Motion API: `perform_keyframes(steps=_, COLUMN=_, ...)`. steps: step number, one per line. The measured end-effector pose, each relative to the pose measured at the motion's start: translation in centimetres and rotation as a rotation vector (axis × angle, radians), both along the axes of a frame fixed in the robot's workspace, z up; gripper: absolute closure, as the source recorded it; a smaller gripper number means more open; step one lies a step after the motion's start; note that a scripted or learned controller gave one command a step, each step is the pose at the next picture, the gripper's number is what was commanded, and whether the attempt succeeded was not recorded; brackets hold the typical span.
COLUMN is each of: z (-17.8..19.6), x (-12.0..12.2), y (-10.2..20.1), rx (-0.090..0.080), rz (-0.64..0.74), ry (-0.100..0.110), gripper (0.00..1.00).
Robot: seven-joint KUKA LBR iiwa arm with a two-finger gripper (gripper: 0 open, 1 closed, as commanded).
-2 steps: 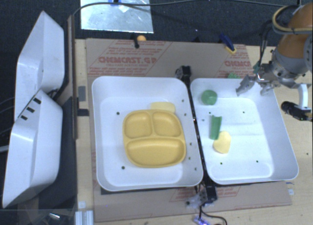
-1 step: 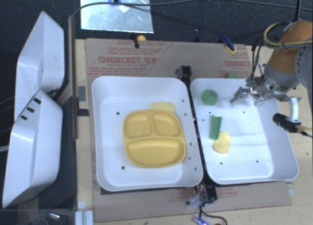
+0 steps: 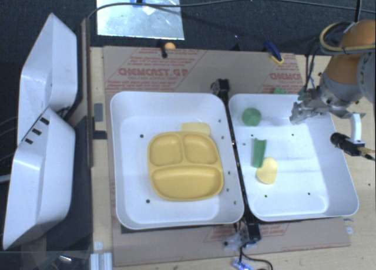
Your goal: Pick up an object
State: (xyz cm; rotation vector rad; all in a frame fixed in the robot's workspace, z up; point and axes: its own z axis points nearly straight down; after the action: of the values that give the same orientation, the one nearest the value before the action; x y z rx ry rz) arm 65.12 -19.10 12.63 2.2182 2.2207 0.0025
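Yellow tray (image 3: pixel 185 165) with three dips sits low in the left bin (image 3: pixel 126 145), a pale block (image 3: pixel 195 128) at its 12 o'clock. Right bin (image 3: pixel 329 192) keeps the small toys loose for grabbing: a yellow lump (image 3: pixel 267 171), a green stick (image 3: pixel 258 152), then a green ball (image 3: pixel 251 116). Gripper (image 3: pixel 298 112) hangs at the ball's 3 o'clock, near but not touching, holding nothing I can see; wide or narrow, I cannot tell.

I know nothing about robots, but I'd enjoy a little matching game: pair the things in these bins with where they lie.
Things:
1. yellow divided tray
2. green ball
3. green block
4. gripper

Places:
A. right bin, far end, left part
B. middle of the left bin
C. over the right bin's far right part
D. right bin, just above a pale yellow piece

Pairs: 1-B, 2-A, 3-D, 4-C
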Motion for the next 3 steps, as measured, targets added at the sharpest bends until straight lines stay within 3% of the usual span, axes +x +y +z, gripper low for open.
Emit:
perform_keyframes(steps=2, z=10.6, x=-0.3, y=0.3, rx=0.000, rz=0.000, ry=-0.002, gripper=1.00)
perform_keyframes(steps=3, z=10.8, x=0.6, y=5.7, rx=0.002, rz=0.004, ry=0.001, gripper=1.00)
